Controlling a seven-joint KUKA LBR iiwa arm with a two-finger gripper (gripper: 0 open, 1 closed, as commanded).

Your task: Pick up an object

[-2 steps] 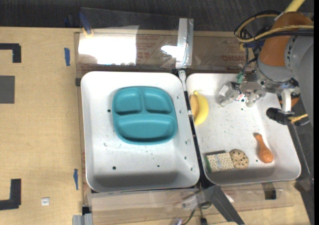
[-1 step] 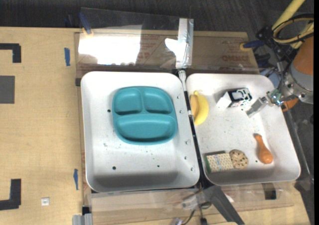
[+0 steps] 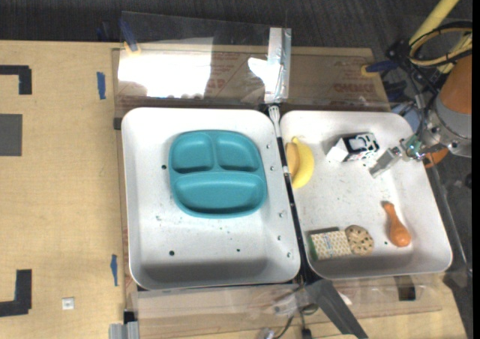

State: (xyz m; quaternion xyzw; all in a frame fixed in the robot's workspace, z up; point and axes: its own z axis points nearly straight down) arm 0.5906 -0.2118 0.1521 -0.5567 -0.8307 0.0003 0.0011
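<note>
The right bin (image 3: 420, 259) holds a yellow banana (image 3: 301, 163) at its left wall and a black-and-white box (image 3: 352, 147) near the back. An orange carrot-shaped toy (image 3: 395, 225) lies at the right, with a cracker packet (image 3: 328, 243) and a round cookie (image 3: 359, 239) at the front. My gripper (image 3: 386, 160) reaches in from the right edge and hovers low just right of the black-and-white box, apart from it. Nothing shows in its grasp.
The left bin (image 3: 150, 247) carries a teal divided plate (image 3: 217, 172) in its middle. A clear plastic sheet with a taped edge (image 3: 277, 64) stands behind the bins. Yellow and black cables (image 3: 439, 34) hang at the back right, next to the arm's orange band (image 3: 459, 90).
</note>
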